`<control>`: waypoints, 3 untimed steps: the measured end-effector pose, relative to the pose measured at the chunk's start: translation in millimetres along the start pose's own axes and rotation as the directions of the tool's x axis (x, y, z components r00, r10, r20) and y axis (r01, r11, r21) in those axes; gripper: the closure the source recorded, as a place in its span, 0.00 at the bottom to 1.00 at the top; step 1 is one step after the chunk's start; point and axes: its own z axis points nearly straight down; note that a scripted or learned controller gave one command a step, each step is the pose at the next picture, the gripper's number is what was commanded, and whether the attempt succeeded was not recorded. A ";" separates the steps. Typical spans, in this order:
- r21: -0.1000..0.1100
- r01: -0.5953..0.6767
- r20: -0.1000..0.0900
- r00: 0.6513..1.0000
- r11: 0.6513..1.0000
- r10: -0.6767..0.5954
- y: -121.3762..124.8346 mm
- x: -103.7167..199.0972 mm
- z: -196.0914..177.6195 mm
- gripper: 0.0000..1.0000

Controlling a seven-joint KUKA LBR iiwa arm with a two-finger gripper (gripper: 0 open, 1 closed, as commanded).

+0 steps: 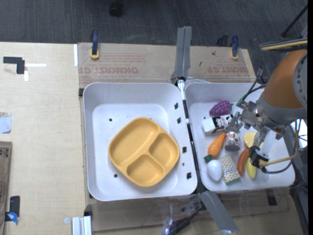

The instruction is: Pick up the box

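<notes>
Tabletop (39,131): pale wood surface bearing two shallow white bins set side by side, touching along their inner edges, with a sheet of printed cardboard (146,62) under their far side.

Left bin (98,102): holds one yellow divided plate (143,152) with three compartments, lying flat and turned at an angle, roughly central in the bin.

Right bin (198,106): holds a cluster of small items.
- Box (230,170): small, flat, green-edged with a speckled face, lying near the bin's front wall, between a white egg (214,170) on its left and a red-orange sausage-shaped piece (243,161) on its right. It lies apart from the end effector.
- Carrot (215,145): orange, slanted, just behind the egg.
- Purple grapes (220,107): toward the far side of the cluster.
- White packet with dark and red print (215,123): just in front of the grapes.
- Small can (232,140): upright, beside the carrot.
- Yellow pieces (250,140): partly hidden by the arm's cabling.

Arm (288,82): grey with an orange band, entering from the right over the right bin.

End effector (235,124): positioned over the packet and can, behind the box. Whether its fingers are open or closed cannot be told, nor whether it has hold of anything.
</notes>
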 end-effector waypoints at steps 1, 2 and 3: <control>0.000 0.000 0.000 1.000 1.000 0.000 0.0 0.0 0.0 0.00; -0.002 -0.070 0.001 0.998 0.998 0.070 46.9 -4.8 -153.9 0.00; 0.000 0.008 0.001 1.000 1.000 -0.008 20.7 24.8 -107.2 0.00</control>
